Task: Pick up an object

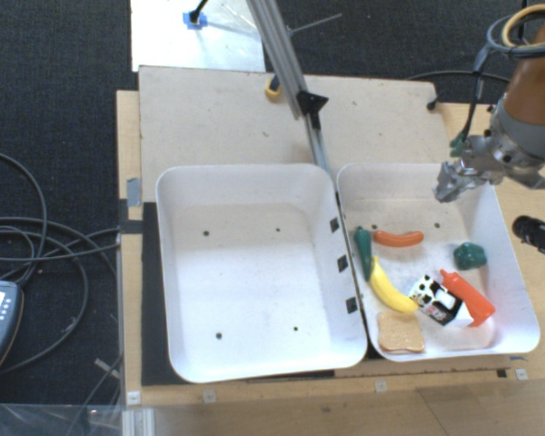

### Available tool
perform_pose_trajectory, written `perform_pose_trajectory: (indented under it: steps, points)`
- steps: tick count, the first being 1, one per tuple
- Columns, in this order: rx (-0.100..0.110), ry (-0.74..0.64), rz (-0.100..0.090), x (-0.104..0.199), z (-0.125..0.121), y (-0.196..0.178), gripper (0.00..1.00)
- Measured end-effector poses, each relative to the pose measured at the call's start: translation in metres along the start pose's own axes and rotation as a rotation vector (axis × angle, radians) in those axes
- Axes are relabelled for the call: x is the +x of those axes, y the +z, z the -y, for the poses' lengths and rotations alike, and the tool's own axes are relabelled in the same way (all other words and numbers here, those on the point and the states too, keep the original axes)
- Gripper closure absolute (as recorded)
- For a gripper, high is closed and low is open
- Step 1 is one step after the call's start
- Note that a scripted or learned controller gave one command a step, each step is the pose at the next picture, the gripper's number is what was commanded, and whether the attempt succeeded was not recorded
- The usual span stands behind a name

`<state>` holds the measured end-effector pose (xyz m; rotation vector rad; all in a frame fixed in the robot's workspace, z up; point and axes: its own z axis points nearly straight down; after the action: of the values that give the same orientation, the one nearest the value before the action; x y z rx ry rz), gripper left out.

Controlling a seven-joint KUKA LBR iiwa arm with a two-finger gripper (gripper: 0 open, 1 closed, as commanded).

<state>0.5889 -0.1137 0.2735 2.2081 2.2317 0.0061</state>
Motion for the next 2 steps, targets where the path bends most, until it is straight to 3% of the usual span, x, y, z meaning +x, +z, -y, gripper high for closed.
perform_pose_trajectory:
  steps: [2]
  points:
    - [0.004,0.000,-0.001,0.117,-0.022,0.026,1.00]
